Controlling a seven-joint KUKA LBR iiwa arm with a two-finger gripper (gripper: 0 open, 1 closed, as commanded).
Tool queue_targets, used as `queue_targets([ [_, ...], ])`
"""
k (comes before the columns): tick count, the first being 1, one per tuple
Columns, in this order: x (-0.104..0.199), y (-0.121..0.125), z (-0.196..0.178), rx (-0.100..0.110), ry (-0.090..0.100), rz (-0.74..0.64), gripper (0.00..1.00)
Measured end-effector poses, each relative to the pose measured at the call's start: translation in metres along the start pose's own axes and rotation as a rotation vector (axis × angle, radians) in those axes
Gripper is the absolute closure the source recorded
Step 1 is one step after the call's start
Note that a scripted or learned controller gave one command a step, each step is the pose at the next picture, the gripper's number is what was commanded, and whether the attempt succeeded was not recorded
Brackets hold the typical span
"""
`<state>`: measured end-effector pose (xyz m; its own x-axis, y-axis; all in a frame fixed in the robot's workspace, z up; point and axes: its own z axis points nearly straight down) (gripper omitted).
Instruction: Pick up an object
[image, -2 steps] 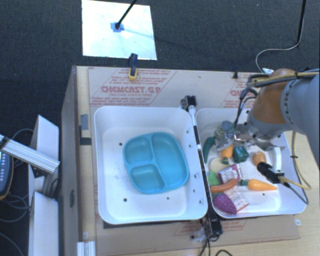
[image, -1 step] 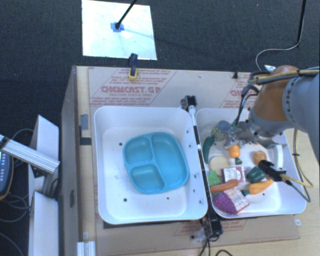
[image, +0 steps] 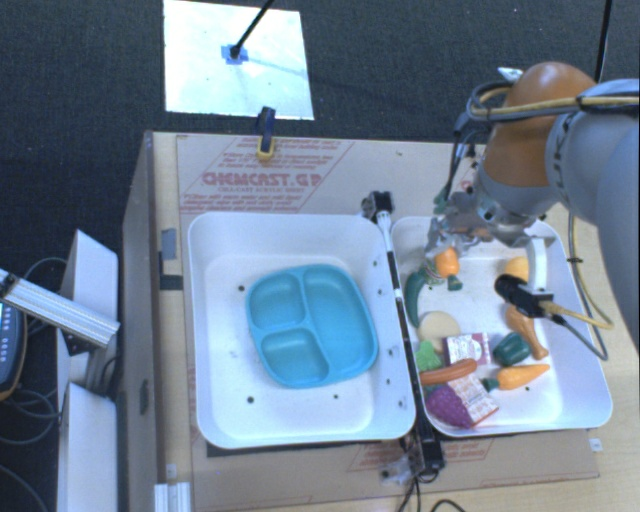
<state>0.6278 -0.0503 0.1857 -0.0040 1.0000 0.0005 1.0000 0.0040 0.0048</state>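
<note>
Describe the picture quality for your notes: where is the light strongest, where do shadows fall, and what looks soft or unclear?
Camera view: the white bins are brightest, nearly washed out, as is the pale sheet on the dark floor; the blue tray casts a soft shadow along its lower edge; the arm is slightly blurred, and the tool over the toy food is too soft to read.

Even, fairly bright light is falling from above, washing the two shallow white plastic bins (image: 225, 300) nearly flat. Soft shadows are gathering under the rims. The pale square sheet on the dark floor (image: 238, 60) is glaring (almost blown out). The picture is looking slightly soft and grainy throughout, with the small toys blurring together.
</note>
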Motion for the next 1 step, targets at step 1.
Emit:
queue_targets([
  [1, 0.0247, -0.0204, -0.0376, 0.002, 0.0, -0.001, 1.0],
])
